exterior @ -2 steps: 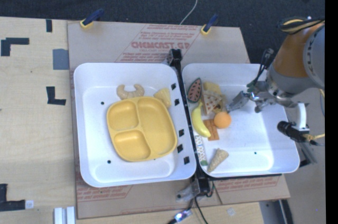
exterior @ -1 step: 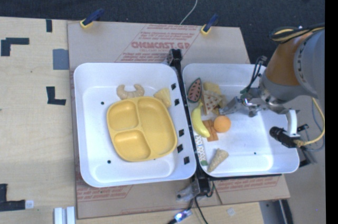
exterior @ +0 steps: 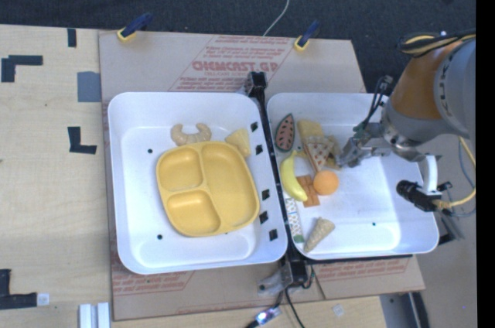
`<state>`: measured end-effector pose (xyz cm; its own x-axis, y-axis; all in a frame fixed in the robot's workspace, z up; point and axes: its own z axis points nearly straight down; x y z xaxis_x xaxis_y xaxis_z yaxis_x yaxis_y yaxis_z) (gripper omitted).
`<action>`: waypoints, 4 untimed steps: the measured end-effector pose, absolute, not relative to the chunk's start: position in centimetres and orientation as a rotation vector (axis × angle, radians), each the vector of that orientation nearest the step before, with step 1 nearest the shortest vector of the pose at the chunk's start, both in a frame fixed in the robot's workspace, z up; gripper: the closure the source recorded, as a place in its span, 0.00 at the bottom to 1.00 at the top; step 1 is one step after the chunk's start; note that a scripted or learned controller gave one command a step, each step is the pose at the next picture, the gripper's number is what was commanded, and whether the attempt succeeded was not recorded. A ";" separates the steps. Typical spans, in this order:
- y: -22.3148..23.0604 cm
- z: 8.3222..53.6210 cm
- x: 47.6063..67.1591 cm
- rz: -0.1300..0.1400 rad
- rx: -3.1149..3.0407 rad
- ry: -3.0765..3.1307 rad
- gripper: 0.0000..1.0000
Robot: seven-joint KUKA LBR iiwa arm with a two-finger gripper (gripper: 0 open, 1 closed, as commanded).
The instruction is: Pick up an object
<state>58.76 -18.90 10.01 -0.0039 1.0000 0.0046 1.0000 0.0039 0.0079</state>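
Note:
The right bin (exterior: 371,234) holds a watermelon slice (exterior: 285,131), a yellow cheese wedge (exterior: 311,128), a waffle-like cracker (exterior: 319,151), a banana (exterior: 291,178), an orange ball (exterior: 326,182) on an orange slab (exterior: 308,189), and an ice-cream cone (exterior: 319,230). My gripper (exterior: 349,154) hangs low in this bin, just right of the cracker and above the orange ball. No object shows between its tips.
The left bin (exterior: 131,241) holds a yellow divided plate (exterior: 206,187), a tan pretzel-like piece (exterior: 190,134) and a pale yellow wedge (exterior: 239,140). A narrow printed packet (exterior: 292,220) lies by the divider. The arm (exterior: 429,98) enters from the right.

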 end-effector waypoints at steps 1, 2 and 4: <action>-19.1 14.3 59.0 0.002 2.219 2.221 1.00; -19.1 20.6 58.7 0.004 2.217 2.220 1.00; -13.7 23.3 56.1 -0.001 2.218 2.229 1.00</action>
<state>56.07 -13.74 23.27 -0.0048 1.0000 0.0015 1.0000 0.0048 -0.0020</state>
